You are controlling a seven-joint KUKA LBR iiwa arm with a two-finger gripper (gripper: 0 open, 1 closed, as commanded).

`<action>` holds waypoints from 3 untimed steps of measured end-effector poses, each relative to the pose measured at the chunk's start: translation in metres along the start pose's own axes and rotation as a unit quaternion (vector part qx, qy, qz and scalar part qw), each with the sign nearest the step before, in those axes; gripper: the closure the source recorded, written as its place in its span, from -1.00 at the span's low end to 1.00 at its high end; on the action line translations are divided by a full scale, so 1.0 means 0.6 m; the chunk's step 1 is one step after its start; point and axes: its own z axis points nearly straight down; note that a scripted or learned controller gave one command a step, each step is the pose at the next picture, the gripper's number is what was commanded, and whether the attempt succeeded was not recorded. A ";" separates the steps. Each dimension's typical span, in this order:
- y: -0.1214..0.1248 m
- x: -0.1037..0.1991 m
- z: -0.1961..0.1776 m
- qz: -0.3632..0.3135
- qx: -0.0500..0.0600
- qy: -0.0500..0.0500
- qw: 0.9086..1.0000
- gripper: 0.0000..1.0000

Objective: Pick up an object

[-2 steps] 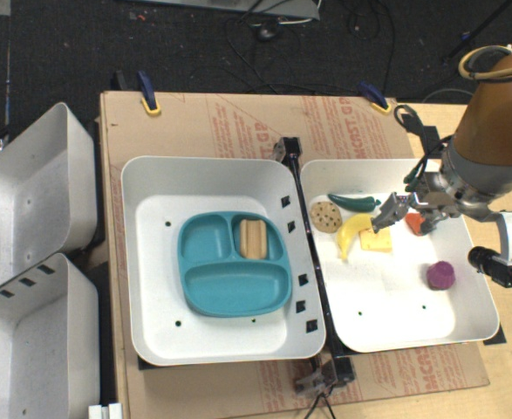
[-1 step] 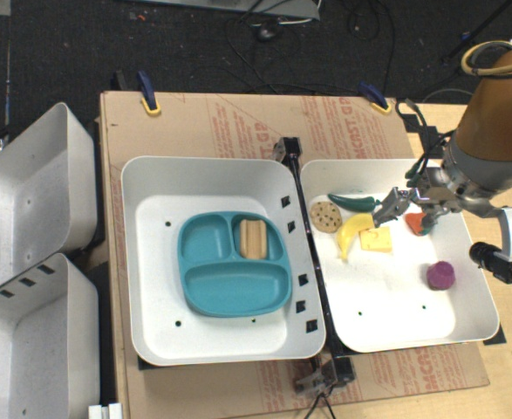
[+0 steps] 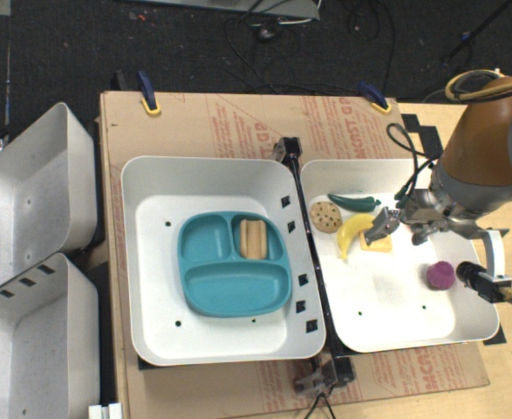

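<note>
A grey arm's gripper (image 3: 383,226), jaws slightly apart and holding nothing, hovers in the right bin (image 3: 395,321) over a yellow wedge (image 3: 378,243) beside a banana (image 3: 353,232), likely light, stiff, best pinched across its flat sides.

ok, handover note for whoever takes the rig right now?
End effector: low in the right bin, over the yellow wedge; grip state unclear, nothing visibly held.
Right bin: banana, cookie, green pepper, purple ball.
Left bin: teal tray with a tan block in one compartment.
Done: approach. Left: grasp and lift an object.
</note>
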 end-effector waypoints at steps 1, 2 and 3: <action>-0.001 -0.016 0.081 0.000 -0.001 0.000 1.000 -1.00; -0.002 -0.015 0.162 0.000 0.000 0.000 1.000 -1.00; -0.001 -0.015 0.141 0.001 -0.002 0.000 1.000 1.00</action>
